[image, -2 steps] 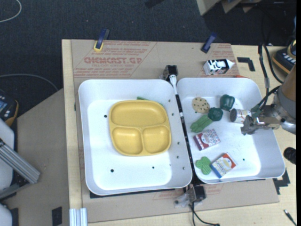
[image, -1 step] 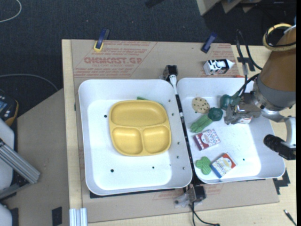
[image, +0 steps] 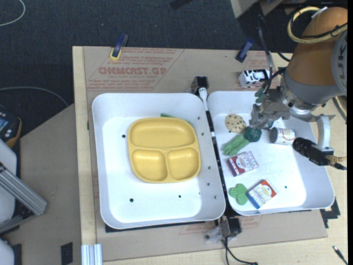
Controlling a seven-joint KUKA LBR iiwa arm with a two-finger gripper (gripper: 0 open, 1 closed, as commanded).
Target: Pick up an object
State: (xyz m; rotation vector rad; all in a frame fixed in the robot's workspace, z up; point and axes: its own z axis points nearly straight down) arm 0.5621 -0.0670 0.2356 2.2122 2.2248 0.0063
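Note:
My gripper [image: 263, 121] hangs low over the back of the right bin [image: 309, 195], just above a dark green round toy [image: 253, 134]. A light green pickle-shaped toy [image: 235, 144] lies touching that piece on its left. A cookie [image: 235, 122] rests left of the gripper. A small white cylinder with a red label [image: 283, 136] lies to its right. Further forward lie a red packet [image: 243, 163], a green clover-shaped toy [image: 239, 192] and a white, blue and orange carton [image: 261, 193]. I cannot make out anything held.
The left bin [image: 110, 192] holds a yellow three-compartment tray [image: 163, 148], with a green sliver [image: 167, 115] showing behind it. A black-and-white object [image: 254, 77] sits on the cardboard behind the right bin. Blue clamps [image: 118, 46] hold the board's back edge.

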